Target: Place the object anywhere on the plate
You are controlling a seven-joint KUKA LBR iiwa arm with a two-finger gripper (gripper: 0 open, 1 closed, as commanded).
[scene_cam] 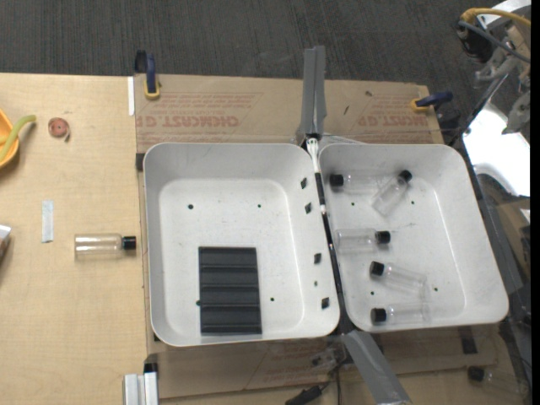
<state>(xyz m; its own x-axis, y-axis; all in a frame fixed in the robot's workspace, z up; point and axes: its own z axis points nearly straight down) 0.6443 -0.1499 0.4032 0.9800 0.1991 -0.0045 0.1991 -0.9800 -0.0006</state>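
We are looking down on five clear plastic vials with black caps (401,278), lying scattered in the right white bin (488,251), seemingly waiting as stock for picking; the dark ribbed rectangular plate (228,291) is lying flat in the left white bin (149,226), ready to receive one; none is resting on it yet; we are unable to tell how the gripper's jaws are standing.

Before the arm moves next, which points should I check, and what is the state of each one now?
1. Bottles to pick lie in the right bin: ok; one is the bottle near the back.
2. Dark ribbed plate lies flat in the left bin: ok.
3. Plate surface bare: ok.
4. Bottles lie apart from each other: ok.
5. Hand open: cannot tell.
6. Stray bottle on the bench, outside both bins: not ok.
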